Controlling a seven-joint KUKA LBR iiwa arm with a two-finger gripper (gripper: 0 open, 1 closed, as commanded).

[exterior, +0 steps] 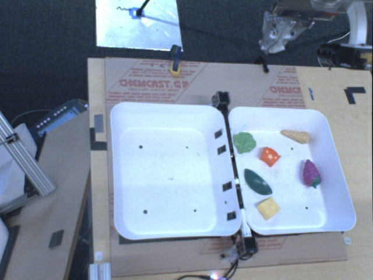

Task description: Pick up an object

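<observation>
Gripper (274, 42) hangs at the far right of the scene, above the dark floor beyond the bench, well apart from both bins; whether its claw is wide or narrow I cannot tell, since the metal parts blur together there, and nothing is seen between them.

The right bin (335, 174) holds all five objects. A green leafy piece (245, 142) lies at its far left, close to the divider between the bins. Just right of it sits a small orange-red piece (269, 156). A tan cone-shaped piece (295, 136) lies toward the far side, right of centre. A purple grape bunch (310, 172) rests near the right wall. A dark green oval piece (257, 182) lies near the divider, and a pale yellow block (268, 208) sits just nearer than it. None of the objects touch one another.

The left bin (169, 174) sits beside it, the two joined along a dark hinge strip (230, 162).
</observation>
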